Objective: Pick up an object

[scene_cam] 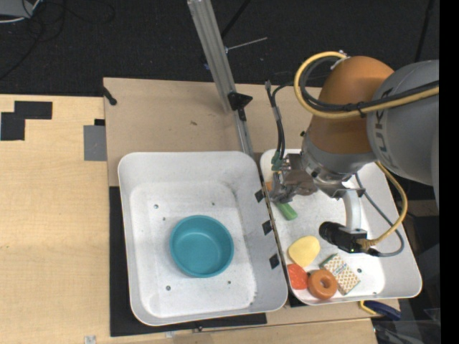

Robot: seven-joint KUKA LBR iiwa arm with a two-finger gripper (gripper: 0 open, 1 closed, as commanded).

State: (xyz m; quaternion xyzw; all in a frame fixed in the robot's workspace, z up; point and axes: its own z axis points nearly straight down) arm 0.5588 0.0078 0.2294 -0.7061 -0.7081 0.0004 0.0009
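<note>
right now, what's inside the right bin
In the right bin: a green piece by the gripper, a yellow lump, a red piece, an orange ring and a patterned block. The arm covers its far part.

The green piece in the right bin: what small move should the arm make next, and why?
Probably lower the gripper a little onto the green piece. It lies just beside the gripper, by the left wall of the right bin, closer than the yellow lump or orange ring.

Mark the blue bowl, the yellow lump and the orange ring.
blue bowl (pixel 202 248), camera view, its inner floor.
yellow lump (pixel 304 250), camera view, its top middle.
orange ring (pixel 313 284), camera view, its left band.
</note>
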